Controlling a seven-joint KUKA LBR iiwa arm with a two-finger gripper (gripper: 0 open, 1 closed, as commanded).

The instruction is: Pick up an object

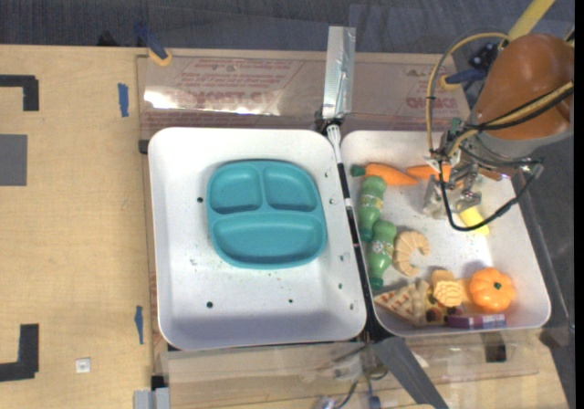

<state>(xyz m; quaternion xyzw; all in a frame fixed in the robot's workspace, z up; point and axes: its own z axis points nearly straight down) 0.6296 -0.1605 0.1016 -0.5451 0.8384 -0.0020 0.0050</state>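
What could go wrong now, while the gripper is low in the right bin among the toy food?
1. The gripper sits between the carrot and a yellow piece, so it might close on neither cleanly.
2. The black cable loops low near the bin's wall and might snag.

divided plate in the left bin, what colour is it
Teal, a blue-green all over; the divided plate shows clearly in the camera view, lying in the left bin.

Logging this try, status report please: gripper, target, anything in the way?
Gripper low in right bin, over a yellow item. Nothing visibly held. Carrot close beside. Teal plate in left bin.
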